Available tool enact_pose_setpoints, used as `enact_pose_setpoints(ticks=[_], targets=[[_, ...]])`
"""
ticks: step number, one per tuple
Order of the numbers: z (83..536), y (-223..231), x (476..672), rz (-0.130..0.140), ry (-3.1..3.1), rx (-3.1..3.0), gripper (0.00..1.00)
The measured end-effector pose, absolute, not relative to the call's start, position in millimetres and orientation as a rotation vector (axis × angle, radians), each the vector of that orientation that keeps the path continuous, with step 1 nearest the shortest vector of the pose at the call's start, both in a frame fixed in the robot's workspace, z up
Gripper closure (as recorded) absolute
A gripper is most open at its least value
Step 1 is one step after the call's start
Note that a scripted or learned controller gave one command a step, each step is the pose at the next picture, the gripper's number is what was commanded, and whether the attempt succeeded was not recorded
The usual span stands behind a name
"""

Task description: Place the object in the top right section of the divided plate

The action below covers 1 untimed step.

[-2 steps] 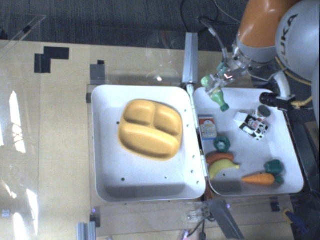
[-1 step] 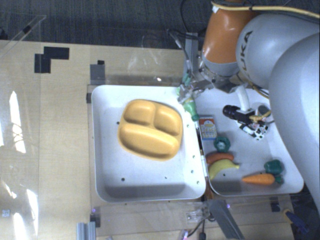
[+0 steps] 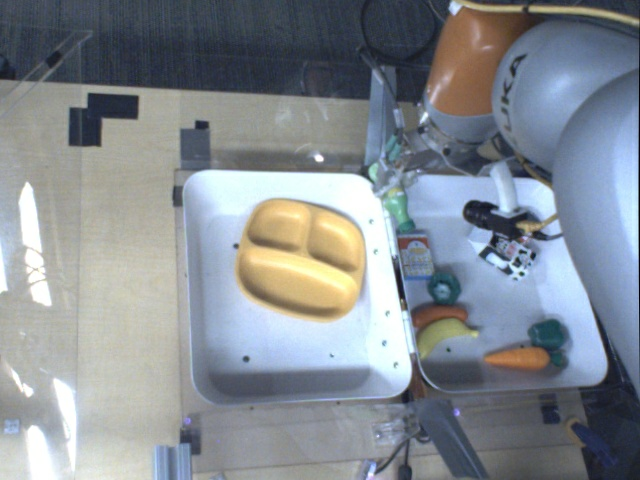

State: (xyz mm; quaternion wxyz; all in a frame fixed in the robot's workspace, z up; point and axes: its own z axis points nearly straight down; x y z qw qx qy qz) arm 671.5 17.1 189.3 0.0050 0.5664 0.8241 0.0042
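One arm [image 3: 590, 118], grey with orange band, reaching in from the right. Two white bins: left bin [image 3: 200, 298] bears the plate; right bin [image 3: 475, 268] bears the loose pieces. Plate [image 3: 300, 258]: yellow, three sections, all bare; the top right section [image 3: 333, 240] is the one nearest the right bin. Gripper [image 3: 398, 168]: over the right bin's far left corner, by the wall between the bins; whether it is spread or closed cannot be told. Loose pieces, all toy-like: carrot [image 3: 517, 358], yellow fruit [image 3: 447, 338], dark green piece [image 3: 549, 334], carton [image 3: 415, 255], red piece [image 3: 438, 315] touching the yellow fruit, teal ring [image 3: 444, 288]. Green piece [image 3: 398, 210]: just below the gripper, against the dividing wall, and likely the task's thing. It is too small to identify. Judged light, stiff plastic with a smooth, slippery skin and not fragile. Best taken across its narrow middle, though the wall beside it leaves little room on that side.
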Motion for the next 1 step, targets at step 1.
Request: enact_pose_setpoints(ticks=[1], targets=[[184.7, 70.7, 609.0, 0.005, 2.707, 1.588, 1.0]])
